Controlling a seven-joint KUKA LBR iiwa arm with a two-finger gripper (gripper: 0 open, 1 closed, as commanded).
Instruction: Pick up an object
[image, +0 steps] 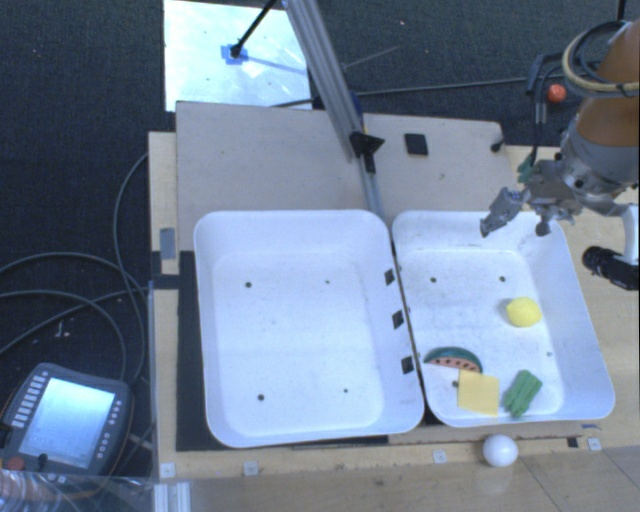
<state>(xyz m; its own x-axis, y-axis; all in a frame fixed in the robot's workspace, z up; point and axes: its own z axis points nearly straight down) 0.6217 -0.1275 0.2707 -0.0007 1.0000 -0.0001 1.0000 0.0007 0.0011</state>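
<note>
The pincer (520, 215) hangs spread and bare over the right bin's (590, 330) far edge; the yellow ball (523, 312), nearest, lies below it toward the camera.

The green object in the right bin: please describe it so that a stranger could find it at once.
Look at the right white bin, at its near corner on the arm's side. There a small green ridged plastic piece lies tilted, right beside a flat yellow square. It is the only green, elongated thing; the yellow ball sits farther back.
</note>
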